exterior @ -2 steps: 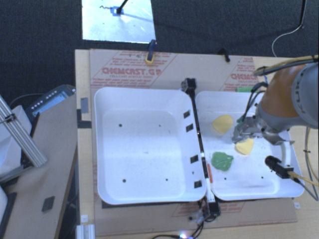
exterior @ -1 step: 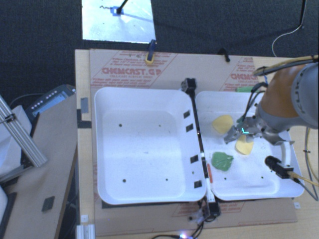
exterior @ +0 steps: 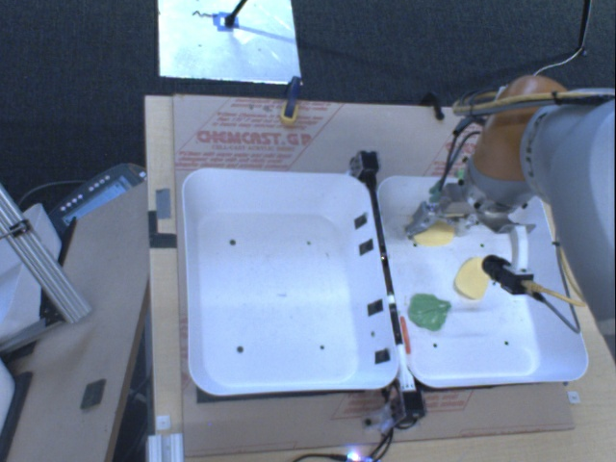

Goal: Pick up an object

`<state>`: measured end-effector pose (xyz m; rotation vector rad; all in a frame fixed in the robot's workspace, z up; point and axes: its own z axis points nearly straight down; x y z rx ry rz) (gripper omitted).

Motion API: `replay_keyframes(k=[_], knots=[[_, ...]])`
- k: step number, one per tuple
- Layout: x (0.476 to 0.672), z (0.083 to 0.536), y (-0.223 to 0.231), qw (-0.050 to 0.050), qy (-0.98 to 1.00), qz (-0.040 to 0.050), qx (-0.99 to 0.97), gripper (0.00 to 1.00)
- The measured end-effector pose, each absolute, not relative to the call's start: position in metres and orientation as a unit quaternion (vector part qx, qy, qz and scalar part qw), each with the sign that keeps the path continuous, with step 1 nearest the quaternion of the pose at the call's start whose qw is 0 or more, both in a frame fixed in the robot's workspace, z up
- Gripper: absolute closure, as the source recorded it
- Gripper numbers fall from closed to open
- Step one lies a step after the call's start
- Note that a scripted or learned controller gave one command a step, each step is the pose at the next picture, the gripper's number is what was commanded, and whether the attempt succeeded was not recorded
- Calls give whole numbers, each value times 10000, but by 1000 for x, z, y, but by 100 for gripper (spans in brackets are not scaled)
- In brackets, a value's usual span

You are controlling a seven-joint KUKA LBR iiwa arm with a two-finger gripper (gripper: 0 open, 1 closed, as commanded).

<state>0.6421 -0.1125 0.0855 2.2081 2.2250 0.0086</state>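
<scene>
My gripper hangs low in the upper left part of the right bin. Just under it and to its right lies a pale yellow piece, touching or nearly touching the gripper's tip. A rounder yellow piece rests further right and nearer the front. A green lump sits on the bin floor near the bin's left wall. The grey arm with its orange band comes in from the upper right and hides the bin's far right corner.
The left bin stands beside the right one, with a black-clipped divider between them. A black cable plug with a yellow lead hangs from the arm next to the round yellow piece. Both bins rest on a cardboard sheet.
</scene>
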Motion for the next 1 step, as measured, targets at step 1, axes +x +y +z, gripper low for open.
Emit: replay_keyframes(k=[1], knots=[[639, 96, -114, 22, 7093, 16, 7049, 100]])
